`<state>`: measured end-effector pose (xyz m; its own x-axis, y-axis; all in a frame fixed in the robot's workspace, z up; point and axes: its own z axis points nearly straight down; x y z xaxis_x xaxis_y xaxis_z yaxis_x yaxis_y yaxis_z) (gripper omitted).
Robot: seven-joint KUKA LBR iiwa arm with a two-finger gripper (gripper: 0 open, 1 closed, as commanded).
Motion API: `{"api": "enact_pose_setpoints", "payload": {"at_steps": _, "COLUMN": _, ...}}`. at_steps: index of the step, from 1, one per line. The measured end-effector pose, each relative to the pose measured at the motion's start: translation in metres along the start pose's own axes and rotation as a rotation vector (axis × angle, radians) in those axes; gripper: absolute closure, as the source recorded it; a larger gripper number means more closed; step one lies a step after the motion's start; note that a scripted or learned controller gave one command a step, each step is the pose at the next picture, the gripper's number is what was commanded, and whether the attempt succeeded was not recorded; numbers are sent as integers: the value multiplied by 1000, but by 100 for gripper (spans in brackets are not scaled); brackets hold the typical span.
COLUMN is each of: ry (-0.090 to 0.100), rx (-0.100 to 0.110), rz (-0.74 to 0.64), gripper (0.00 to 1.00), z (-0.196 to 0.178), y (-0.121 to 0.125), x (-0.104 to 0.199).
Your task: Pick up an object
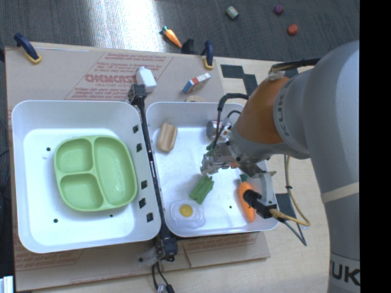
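1. cardboard-covered table (73,78) bears two white bins; the left bin (24,163) holds a green divided plate (95,173).
2. right bin (183,112): jaws (211,168) just above the green toy (201,190); grip state cannot be told.
3. bread roll (166,137), fried egg (186,212) and carrot (246,201) lie around that toy.

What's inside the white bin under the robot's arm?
In the right bin lie a tan bread piece, a green vegetable, a fried egg and a carrot. The arm covers that bin's right part.
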<state>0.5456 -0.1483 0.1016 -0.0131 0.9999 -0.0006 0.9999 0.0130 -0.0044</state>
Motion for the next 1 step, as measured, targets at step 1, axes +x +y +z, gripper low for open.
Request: {"api": "enact_pose_setpoints", "payload": {"at_steps": 1, "ry": 1, "rx": -4, "rz": 9, "gripper": 100, "z": -112, "y": -69, "x": -5}}
